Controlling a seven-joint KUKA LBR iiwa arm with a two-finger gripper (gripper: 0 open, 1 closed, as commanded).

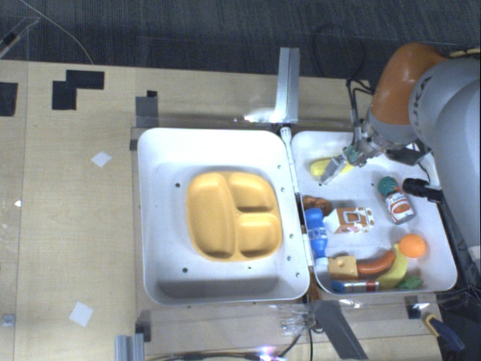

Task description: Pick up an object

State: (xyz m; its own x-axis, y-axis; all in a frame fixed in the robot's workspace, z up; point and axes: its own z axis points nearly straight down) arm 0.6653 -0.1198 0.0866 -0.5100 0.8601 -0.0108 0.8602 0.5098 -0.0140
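In the right bin, near its far left part, we see a small yellow object, perhaps a toy banana, lying on the white floor. The gripper is right at its right end, low over the bin, but we cannot tell whether it touches the yellow piece, nor how its fingers stand.

Nearer to us in the same bin lie the other things. A small bottle with a green cap and red label rests tilted towards the right wall. A flat white and orange packet sits about the middle, with a brown item just left of it against the dividing wall. Below the brown item we see a blue bottle lying along that wall. At the near edge there is a cluster: a yellow cheese-like block, a brown sausage shape curving beside it, an orange ball, a yellow-green piece under the ball, and a red and blue marker-like stick along the rim.

The arm, grey with its orange band, comes in from the upper right.

The left bin holds a yellow divided tray near its centre. Both bins sit on the light wooden table.
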